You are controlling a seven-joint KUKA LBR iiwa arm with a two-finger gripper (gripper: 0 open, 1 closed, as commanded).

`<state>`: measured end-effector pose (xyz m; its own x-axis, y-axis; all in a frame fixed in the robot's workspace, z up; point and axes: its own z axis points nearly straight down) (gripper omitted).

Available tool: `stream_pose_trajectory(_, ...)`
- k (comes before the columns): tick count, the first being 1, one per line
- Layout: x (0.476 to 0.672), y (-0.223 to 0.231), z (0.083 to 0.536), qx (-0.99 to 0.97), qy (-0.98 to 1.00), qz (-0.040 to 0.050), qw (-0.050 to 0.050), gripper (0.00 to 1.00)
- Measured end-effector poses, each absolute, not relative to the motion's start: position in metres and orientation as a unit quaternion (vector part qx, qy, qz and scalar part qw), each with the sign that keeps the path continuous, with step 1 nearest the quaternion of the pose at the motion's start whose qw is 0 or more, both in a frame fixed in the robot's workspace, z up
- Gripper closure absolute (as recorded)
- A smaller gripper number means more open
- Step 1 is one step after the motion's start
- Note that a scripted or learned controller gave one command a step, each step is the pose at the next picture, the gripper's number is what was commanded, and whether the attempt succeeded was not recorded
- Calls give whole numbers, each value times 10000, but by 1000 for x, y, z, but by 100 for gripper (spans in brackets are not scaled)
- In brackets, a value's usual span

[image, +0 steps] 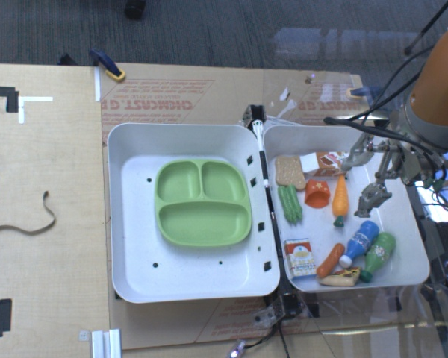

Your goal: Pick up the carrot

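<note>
Green divided plate in left bin; blue bottle in right bin.

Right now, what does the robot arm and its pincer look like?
The arm shows a broad orange band over grey casing. Black cables loop around it. The pincer is bare grey metal, with angular linkages and two slim fingers.

My grey metal arm with its orange band reaches in from the right, wrist angled down and leftward. My two fingers stand spread apart, one nearer the far side, one nearer, nothing between them.
</note>
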<state>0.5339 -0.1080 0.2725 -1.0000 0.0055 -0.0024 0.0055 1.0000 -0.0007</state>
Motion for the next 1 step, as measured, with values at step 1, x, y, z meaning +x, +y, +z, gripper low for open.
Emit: stream_pose_trajectory(1,577,-163,168,-206,9998,0,9,0)
